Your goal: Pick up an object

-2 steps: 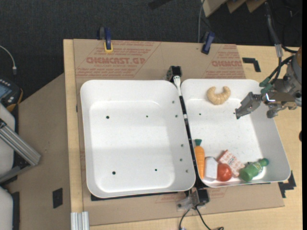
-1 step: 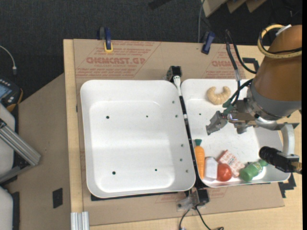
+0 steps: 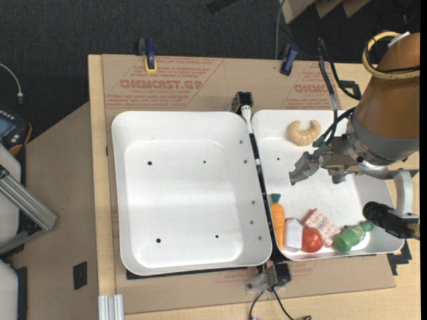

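Gripper [image 3: 300, 170] sits right of frame centre, over the right bin [image 3: 277, 129], dark metal fingers angled down-left. Can't tell if fingers are spread or pressed together; nothing visible betw. them. Behind it, toward the right edge, the grey wrist and the arm's [image 3: 393, 92] orange-brown band, w/ black cables looping up to the top of frame.

Just above the gripper, upper part of the right bin: a croissant [image 3: 304, 132], pale tan, curved crescent shape, apart from the fingers. Below the gripper, along the bin's lower edge, a cluster: carrot [image 3: 277, 216], orange, tapered, green top, lying along the bin's left wall; beside it a small white block, then a glossy red rounded item [image 3: 311, 239], a red-and-white patterned packet [image 3: 320, 221], and a green bottle [image 3: 351, 237] w/ smooth plastic look, lying tilted at lower right.

Left bin [image 3: 127, 179]: shallow white plastic, rounded corners, few small dark dots on its floor. Both bins rest on a brown cardboard sheet [image 3: 200, 79] w/ red print, held by blue clamps [image 3: 149, 51] at the top edge.
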`<act>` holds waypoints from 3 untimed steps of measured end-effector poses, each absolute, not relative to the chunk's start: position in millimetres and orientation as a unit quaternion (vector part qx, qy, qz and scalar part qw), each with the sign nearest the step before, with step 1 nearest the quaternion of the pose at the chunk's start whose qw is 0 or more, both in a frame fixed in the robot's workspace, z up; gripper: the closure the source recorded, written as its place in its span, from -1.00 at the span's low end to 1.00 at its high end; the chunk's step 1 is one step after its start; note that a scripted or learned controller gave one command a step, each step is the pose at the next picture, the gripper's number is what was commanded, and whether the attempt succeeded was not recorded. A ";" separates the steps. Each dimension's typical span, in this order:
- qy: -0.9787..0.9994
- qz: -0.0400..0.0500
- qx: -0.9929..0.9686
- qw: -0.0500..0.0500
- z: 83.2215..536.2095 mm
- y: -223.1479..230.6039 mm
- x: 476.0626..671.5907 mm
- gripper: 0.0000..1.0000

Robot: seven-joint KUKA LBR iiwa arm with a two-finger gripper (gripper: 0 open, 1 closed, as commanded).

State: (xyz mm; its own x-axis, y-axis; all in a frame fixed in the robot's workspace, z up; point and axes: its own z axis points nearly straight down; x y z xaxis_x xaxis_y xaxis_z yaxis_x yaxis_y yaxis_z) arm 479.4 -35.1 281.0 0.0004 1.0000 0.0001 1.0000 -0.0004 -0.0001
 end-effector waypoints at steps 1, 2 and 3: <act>-0.709 -0.003 -0.705 -0.002 332.0 16.3 480.1 -1.00; -0.710 -0.004 -0.704 -0.002 387.4 74.0 479.9 -1.00; -0.713 -0.006 -0.701 -0.001 454.6 209.8 478.4 -1.00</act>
State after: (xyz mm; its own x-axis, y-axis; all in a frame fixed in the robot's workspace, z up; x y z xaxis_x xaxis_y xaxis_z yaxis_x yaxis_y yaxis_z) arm 478.4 209.8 454.6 -0.0165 0.9998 0.0071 0.9998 0.0165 0.0093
